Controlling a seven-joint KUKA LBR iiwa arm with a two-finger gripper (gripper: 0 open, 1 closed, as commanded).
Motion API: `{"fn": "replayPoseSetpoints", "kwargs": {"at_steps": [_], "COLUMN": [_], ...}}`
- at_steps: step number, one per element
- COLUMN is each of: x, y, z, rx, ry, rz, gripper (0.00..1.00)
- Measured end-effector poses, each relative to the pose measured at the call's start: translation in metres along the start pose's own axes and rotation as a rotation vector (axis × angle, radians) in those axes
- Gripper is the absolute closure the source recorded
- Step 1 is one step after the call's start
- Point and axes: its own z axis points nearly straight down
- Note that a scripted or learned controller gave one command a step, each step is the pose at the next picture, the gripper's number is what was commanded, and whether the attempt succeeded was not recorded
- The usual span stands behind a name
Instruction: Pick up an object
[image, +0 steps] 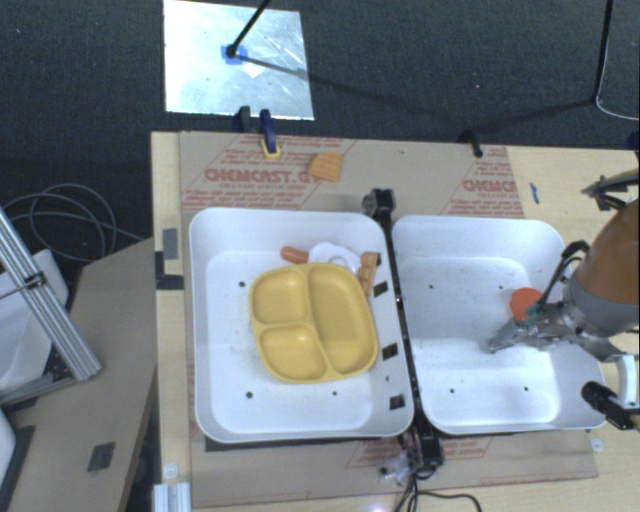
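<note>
A: What is the arm after?

B: Most likely the small orange-red object (525, 299) in the right bin (470, 255). It looks rounded and smooth, lying on the bin floor toward the right side. Its exact shape is hard to read, since the gripper partly overlaps it.

A: And the gripper?

B: The gripper (505, 340) is low in the right bin, its metal fingers (500, 342) pointing left, just below and beside the orange-red object. Whether the fingers are apart or closed I cannot tell; they blur into one grey shape. Nothing shows between them.

A: The arm itself?

B: The arm (612, 270) enters from the right, with its orange band cut off by the frame edge. A dark cable loops along its wrist.

A: The other bin?

B: The left bin (215, 300) is shallow white plastic with rounded corners, like the right one. It carries a yellow divided plate (312, 322) with three compartments, matte and smooth. Behind the plate lie a small orange sausage-shaped piece (295, 255), a white item (332, 256) half hidden by the plate's rim, and a tan piece (368, 270) by the bin's right wall.

A: Anything outside the bins?

B: A tan biscuit-like piece (326, 166) rests on the brown cardboard (240, 175) behind the left bin, and a shiny foil sheet (238, 58) lies on the dark carpet farther back.
</note>
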Motion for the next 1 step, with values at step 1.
{"fn": "replayPoseSetpoints", "kwargs": {"at_steps": [1], "x": [-0.0001], "y": [0.0042], "z": [-0.0132], "rx": [-0.009], "ry": [-0.003], "rz": [-0.004], "gripper": [1.0]}}
